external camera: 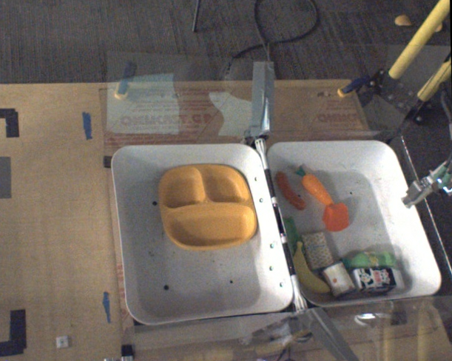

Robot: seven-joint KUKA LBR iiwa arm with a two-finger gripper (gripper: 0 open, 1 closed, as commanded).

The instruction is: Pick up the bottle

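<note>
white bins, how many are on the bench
2: the left bin holds an orange divided plate; the right bin holds the toy food and small containers.

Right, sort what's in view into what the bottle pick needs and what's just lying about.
For the job: right bin; bottle, probably the small white one lying near its front; gripper, beside its right rim.
Lying about: left bin; divided orange plate in it; toy carrot; banana; dark carton.
</note>
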